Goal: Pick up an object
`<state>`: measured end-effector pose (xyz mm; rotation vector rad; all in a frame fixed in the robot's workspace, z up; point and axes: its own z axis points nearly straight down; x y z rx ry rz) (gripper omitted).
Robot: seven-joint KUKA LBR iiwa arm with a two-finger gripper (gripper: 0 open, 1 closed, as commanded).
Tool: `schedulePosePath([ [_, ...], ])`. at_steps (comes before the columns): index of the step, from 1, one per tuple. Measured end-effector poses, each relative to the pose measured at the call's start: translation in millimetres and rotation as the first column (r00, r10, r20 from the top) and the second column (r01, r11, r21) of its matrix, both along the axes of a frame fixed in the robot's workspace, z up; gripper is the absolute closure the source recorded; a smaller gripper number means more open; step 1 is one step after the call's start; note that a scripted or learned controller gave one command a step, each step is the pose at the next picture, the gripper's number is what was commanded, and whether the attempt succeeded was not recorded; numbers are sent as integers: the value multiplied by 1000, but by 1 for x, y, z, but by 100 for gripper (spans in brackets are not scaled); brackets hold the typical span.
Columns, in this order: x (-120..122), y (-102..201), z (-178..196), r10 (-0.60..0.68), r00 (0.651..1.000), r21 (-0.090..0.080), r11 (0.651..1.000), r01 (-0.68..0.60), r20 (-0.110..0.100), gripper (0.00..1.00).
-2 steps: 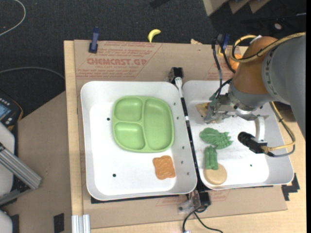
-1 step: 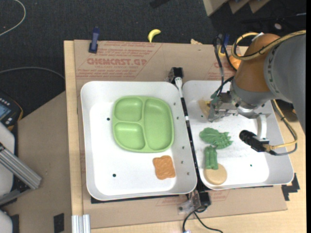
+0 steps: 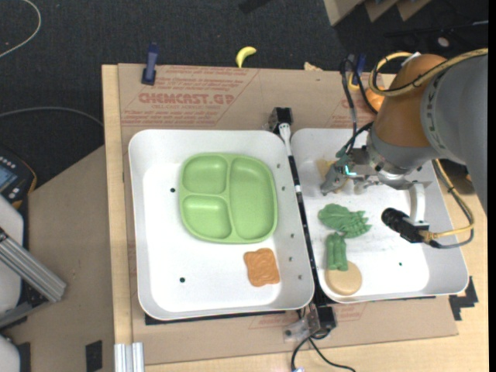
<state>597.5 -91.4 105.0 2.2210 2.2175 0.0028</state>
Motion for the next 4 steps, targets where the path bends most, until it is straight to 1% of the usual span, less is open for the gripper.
schedulePosePath([
  [1, -56, -4, -20, -2, 1000, 2, 1000, 2, -6, 0],
  [2, -64, -2, -19, 0, 1000, 2, 1000, 0, -3, 0],
  [3, -97, 0, -20, 0, 1000, 3, 1000, 0, -7, 0],
  [4, -95, 0, -10, 0, 1000, 1, 1000, 0, -2, 100],
])
